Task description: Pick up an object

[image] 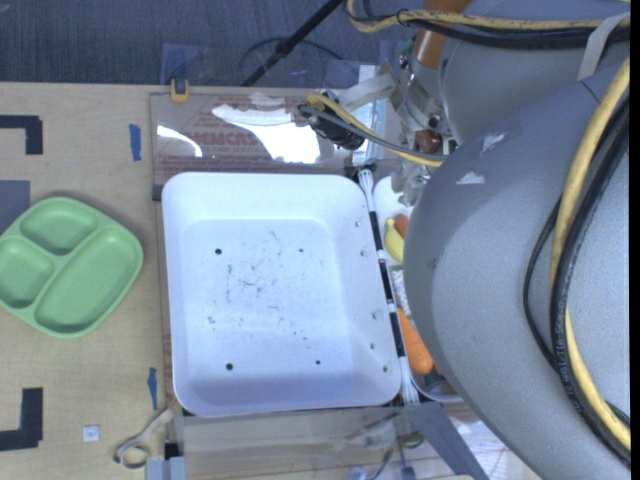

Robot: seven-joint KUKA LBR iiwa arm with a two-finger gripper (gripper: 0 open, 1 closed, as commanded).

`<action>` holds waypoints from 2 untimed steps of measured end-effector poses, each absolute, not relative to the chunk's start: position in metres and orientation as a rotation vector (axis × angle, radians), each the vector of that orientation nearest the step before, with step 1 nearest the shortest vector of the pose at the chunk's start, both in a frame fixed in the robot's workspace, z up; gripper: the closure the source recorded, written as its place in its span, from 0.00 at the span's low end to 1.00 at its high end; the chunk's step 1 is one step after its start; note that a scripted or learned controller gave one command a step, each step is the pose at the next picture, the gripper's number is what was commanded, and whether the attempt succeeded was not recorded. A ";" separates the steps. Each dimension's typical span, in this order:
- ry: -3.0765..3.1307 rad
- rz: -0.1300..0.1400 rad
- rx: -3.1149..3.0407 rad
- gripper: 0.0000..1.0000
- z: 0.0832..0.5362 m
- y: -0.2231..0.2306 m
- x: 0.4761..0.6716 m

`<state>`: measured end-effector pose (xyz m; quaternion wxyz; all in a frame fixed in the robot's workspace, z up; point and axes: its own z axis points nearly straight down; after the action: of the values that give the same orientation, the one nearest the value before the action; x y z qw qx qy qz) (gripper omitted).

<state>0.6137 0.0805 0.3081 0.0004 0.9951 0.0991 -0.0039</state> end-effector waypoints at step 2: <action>0.315 -0.008 3.125 1.00 0.309 0.123 0.660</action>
<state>0.6596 0.1231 0.3085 0.0005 0.9950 0.1002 -0.0027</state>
